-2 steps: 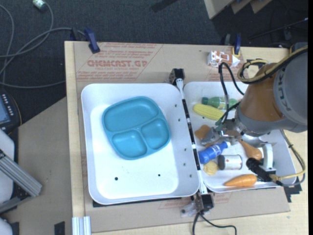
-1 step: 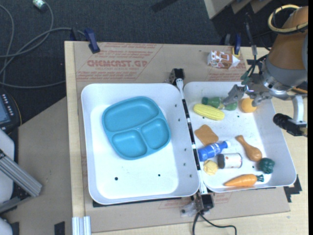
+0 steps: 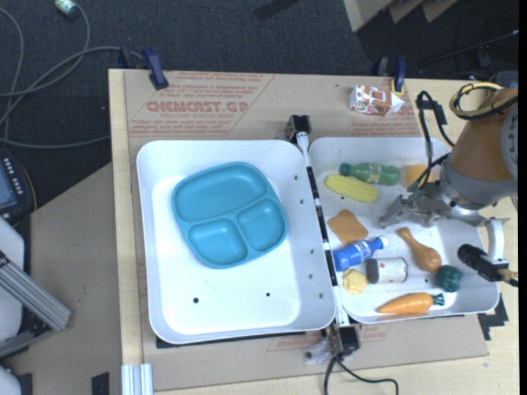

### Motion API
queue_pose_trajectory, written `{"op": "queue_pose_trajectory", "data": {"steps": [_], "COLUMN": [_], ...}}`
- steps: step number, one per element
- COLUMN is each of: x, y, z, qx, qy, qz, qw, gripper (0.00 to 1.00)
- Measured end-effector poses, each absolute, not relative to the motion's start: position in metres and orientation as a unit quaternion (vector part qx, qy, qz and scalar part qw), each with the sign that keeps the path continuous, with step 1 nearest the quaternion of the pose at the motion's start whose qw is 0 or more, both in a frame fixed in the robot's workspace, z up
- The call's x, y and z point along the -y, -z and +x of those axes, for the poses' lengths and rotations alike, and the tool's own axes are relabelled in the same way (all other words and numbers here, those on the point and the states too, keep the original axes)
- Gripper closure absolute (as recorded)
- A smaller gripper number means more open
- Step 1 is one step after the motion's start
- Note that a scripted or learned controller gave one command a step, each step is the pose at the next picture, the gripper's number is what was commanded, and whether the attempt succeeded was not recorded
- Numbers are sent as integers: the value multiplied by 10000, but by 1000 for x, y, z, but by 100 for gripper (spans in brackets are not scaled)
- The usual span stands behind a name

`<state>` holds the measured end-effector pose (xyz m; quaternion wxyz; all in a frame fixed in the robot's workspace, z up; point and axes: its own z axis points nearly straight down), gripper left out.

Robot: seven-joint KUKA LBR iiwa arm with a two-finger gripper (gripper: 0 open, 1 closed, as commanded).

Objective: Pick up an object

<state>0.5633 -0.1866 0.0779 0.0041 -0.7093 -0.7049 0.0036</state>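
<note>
The right bin (image 3: 362,145) holds several toy foods: a green bottle (image 3: 372,172), a yellow corn cob (image 3: 352,188), a tan bread slice (image 3: 347,225), a blue bottle (image 3: 356,253), a white jar (image 3: 387,269), a brown drumstick (image 3: 418,248), a carrot (image 3: 407,304) and a dark green broccoli (image 3: 449,278). My gripper (image 3: 409,208) is low in the middle of this bin. It sits just above the drumstick's thin end and right of the bread slice. Nothing shows in its grasp. The grey arm (image 3: 482,167) hides the bin's right side.
The left bin (image 3: 247,307) holds a blue divided plate (image 3: 229,213). A small pale yellow piece (image 3: 354,281) lies near the divider. An orange item (image 3: 416,174) sits beside the green bottle. A small printed box (image 3: 375,99) rests on the bench behind the right bin.
</note>
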Motion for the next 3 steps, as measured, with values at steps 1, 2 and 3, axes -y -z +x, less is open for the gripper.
{"op": "queue_pose_trajectory", "data": {"steps": [1,2,3], "x": [176,176,58], "y": [-84,-95,-192], "z": [486,491,617], "qx": [7058,7067,7129], "qy": [-16,4,73], "qz": [-7084,-7075,-7012], "qw": [36,-7,-69], "gripper": [0,100,100]}}
